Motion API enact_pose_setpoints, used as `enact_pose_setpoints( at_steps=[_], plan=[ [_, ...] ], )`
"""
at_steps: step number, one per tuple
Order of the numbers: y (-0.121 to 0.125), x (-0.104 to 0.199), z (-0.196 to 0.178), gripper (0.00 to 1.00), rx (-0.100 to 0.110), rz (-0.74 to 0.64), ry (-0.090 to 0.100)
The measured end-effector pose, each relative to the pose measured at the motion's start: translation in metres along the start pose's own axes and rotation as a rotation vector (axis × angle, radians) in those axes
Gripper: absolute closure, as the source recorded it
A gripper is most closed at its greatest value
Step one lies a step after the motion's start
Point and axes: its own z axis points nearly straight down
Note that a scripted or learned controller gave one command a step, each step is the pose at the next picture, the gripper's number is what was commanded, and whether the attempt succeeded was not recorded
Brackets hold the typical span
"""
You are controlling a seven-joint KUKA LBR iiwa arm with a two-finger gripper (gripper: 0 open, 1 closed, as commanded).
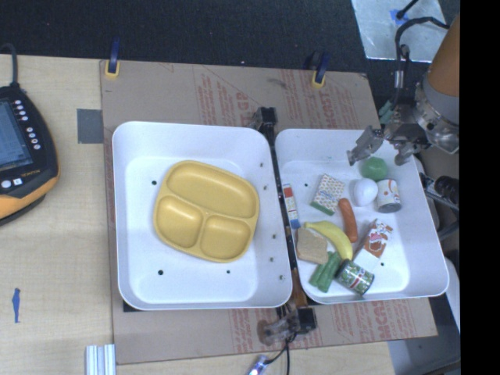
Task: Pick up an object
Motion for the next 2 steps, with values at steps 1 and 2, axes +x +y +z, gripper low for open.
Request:
enact_pose_setpoints(
  at_steps=[1,2],
  plan=[
    [-0.030,-0.034,0.155,0.00,0.002,0.001,0.000],
    [-0.073,0.000,0.188,0.00,-0.006,0.000,-0.001]
  ],
)
